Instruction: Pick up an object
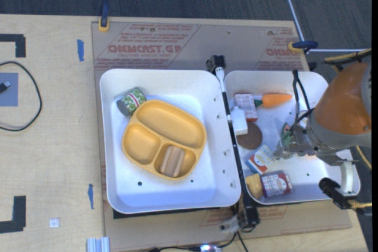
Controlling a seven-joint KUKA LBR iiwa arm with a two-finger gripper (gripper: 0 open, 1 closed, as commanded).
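Observation:
My gripper (286, 143) reaches down into the right bin (307, 195), under the arm's orange band (347, 104). It hangs just right of a blue and white packet (260, 159) and a brown disc (250, 136). A jar with a red label (271, 184) lies on its side near the bin's front wall. At the back of the bin lie an orange carrot (275, 100), a small red and white box (245, 104) and a white bottle (238, 122). I see nothing between the gripper's tips.
The left bin (112, 144) holds a yellow divided plate (163, 137) with a tan bread roll (173, 161) in one compartment, and a green can (130, 101) at its back left. A black divider bar (229, 127) runs between the bins. Cables trail near the arm.

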